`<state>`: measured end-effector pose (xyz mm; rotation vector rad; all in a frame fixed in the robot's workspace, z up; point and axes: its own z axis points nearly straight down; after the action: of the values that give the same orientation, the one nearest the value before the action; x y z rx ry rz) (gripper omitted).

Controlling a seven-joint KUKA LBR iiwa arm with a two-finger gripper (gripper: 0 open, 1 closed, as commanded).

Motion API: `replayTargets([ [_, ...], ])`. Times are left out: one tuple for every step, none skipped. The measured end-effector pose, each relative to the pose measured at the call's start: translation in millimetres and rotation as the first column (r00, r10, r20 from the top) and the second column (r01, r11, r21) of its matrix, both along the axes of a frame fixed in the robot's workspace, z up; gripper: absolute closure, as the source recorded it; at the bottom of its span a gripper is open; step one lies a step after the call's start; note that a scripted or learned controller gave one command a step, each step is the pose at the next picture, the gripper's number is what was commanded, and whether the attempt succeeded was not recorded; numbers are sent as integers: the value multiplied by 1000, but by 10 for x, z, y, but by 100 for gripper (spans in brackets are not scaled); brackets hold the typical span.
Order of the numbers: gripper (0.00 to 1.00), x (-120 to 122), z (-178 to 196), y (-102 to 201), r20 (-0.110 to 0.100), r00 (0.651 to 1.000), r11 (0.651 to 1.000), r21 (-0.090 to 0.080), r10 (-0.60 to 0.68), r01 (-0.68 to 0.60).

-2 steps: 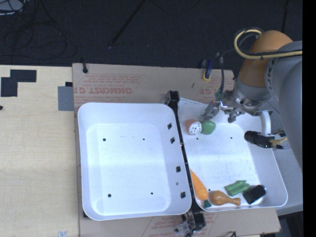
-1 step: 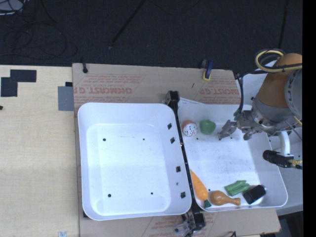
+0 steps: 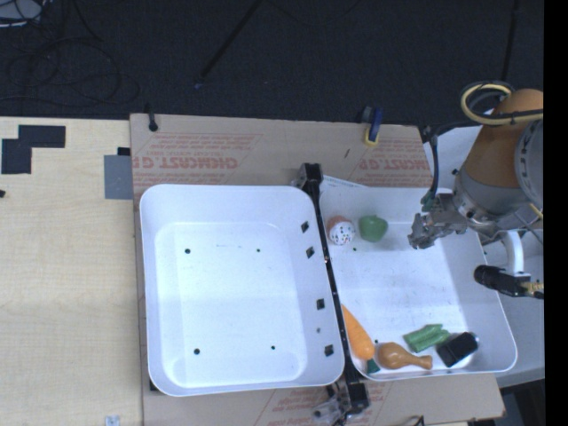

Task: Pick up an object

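Observation:
The right bin (image 3: pixel 417 282) holds a white ball with red dots (image 3: pixel 341 232) and a green round object (image 3: pixel 374 228) near its far left corner. Along its near edge lie an orange carrot (image 3: pixel 357 332), a tan gourd-shaped object (image 3: pixel 401 357), a green pod-like piece (image 3: pixel 424 336) and a black block (image 3: pixel 457 349). My gripper (image 3: pixel 427 234) hangs over the far right part of this bin, to the right of the green round object and apart from it. I see nothing between its fingers.
The left bin (image 3: pixel 232 291) sits beside the right one, parted by a black clamp strip (image 3: pixel 324 273). Brown cardboard (image 3: pixel 266 153) lies behind both bins. A blue clip (image 3: pixel 372 124) stands at the cardboard's far edge. The arm's orange band (image 3: pixel 497 149) is at the right.

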<state>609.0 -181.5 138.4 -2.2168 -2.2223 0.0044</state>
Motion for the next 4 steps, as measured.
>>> replayTargets([
  [100, -251, 625, 116, 6, 1000, 1000, 0, -2, 2],
  [100, -287, 911, -30, 5, 1000, 1000, -1, -4, 4],
  [100, -608, 851, 977, -1, 1000, 1000, 6, 5, -5],
  [100, -164, 97, 781, -3, 1000, 1000, 0, -1, 1],
])
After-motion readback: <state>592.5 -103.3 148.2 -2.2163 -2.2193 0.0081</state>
